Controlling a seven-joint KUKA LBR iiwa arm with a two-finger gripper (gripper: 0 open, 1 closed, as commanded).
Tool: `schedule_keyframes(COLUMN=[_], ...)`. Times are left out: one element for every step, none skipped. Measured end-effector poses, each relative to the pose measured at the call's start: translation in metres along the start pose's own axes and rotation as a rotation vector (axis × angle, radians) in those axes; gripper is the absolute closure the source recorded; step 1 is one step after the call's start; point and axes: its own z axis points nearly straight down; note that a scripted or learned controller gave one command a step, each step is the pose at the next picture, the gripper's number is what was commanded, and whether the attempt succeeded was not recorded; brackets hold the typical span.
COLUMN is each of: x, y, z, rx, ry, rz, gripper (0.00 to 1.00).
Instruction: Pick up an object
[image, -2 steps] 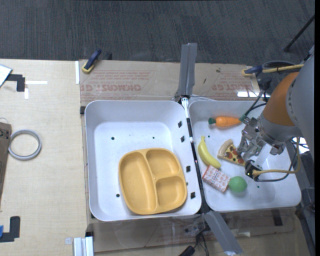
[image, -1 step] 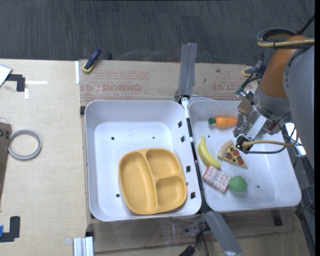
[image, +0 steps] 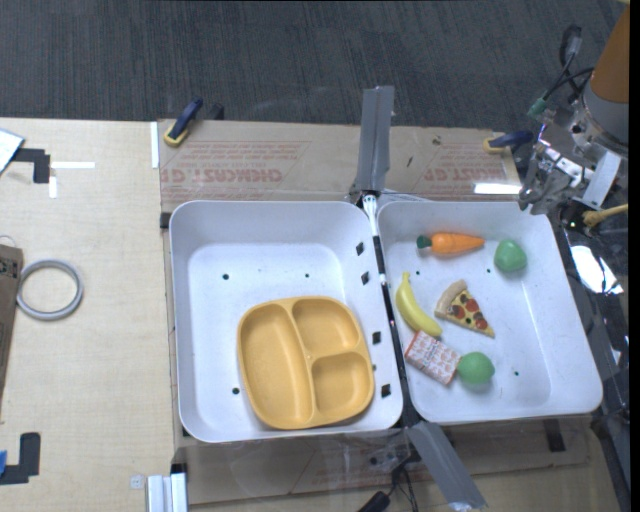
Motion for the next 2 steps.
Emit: schedule_keyframes(x=[-0.026,-0.052], y=[-0.019,0.04], z=[-0.139,-0.139], rx=[-0.001,-0.002], ry=[0.0,0.0], rz=[-0.381,-0.705], gripper=[1.0,1.0])
